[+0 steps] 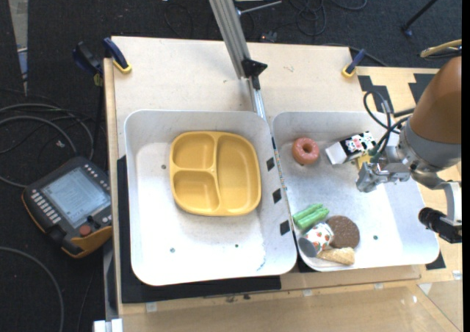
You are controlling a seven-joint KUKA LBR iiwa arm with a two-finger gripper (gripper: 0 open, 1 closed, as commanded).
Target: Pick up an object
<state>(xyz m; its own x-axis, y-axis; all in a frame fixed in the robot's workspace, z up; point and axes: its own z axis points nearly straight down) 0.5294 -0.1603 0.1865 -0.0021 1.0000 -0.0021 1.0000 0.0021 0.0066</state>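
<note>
My gripper (369,178) hangs over the right bin (396,209), in its right half. Just above and left of it lies a small white, black and green toy (351,146). A pink-brown donut (305,150) rests further left, near the bin's back. At the bin's front lie a green piece (311,215), a round brown cookie (344,231), a small white patterned piece (319,236) and a tan wedge (337,255), all packed close together. I see nothing in the gripper.
A yellow divided plate (216,173) sits in the left bin (147,235). A slanted metal pole (229,18) runs down to the ridge between the bins. A teach pendant (70,206) lies on the floor at left.
</note>
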